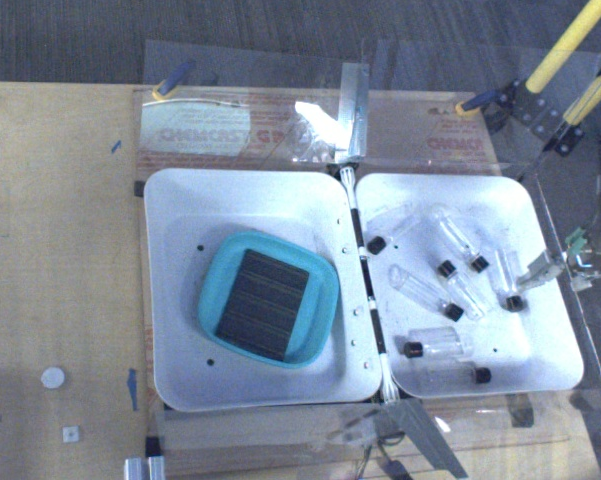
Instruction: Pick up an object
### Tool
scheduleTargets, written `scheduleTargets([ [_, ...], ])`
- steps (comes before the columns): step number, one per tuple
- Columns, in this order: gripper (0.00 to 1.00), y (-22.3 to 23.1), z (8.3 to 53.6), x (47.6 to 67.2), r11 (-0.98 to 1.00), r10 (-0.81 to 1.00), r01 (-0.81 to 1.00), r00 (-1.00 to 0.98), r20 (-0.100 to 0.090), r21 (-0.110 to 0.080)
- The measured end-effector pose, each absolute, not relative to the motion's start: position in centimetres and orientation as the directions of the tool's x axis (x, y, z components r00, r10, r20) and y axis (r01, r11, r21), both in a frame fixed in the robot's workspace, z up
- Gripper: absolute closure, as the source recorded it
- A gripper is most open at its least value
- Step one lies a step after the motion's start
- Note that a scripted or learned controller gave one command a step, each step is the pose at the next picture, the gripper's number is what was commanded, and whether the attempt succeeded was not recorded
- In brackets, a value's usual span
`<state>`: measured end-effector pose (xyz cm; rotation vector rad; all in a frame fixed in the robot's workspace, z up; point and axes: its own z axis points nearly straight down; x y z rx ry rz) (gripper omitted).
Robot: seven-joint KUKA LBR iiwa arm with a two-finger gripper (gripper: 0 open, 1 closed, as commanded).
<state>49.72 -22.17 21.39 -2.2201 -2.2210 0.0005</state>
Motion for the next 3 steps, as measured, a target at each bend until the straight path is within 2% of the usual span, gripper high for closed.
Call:
scheduleTargets([
  [1,0.0,-22.3,13.9,58.4,0.062,0.998,0.997,-0.061,-0.017,0.046],
  [2,0.0,-21.6,13.7,60.0,0.037,0.999,0.998,-0.035,-0.026,0.059],
  [3,0.0,-17.6,10.4,59.9,0.101,0.995,0.995,-0.101,-0.002,0.003],
])
